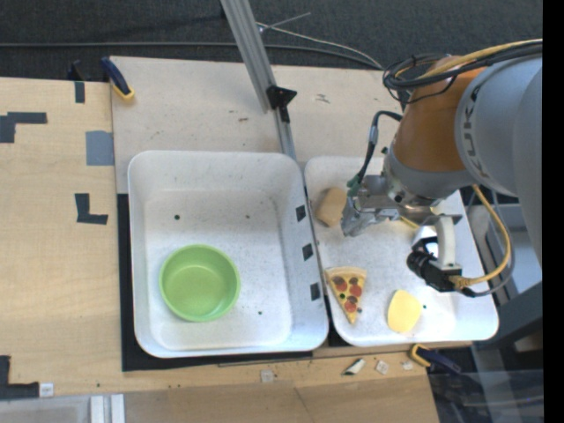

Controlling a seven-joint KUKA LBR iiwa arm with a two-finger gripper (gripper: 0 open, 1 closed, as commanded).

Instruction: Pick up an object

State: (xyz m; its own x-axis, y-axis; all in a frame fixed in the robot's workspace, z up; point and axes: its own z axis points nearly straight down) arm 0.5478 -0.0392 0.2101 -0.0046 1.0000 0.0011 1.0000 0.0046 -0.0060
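In the right bin (458, 329) lie a tan bread-like piece (330, 207) at its far left, a pizza slice (346, 291) near the front left, and a yellow rounded piece (404, 312) at the front. My gripper (352, 221) hangs low over the bin's left part, just right of the tan piece, with nothing visibly between its fingers. The grey arm with its orange band (432, 139) covers the bin's back right. A green bowl (200, 282) sits in the left bin (141, 183), front left.
A slanted metal pole (256, 60) crosses the bench behind the bins. A yellow-and-blue clamp (117, 77) lies at the back left. Cables loop around the wrist (441, 267) over the right bin. Small scraps lie on the bench in front of the right bin.
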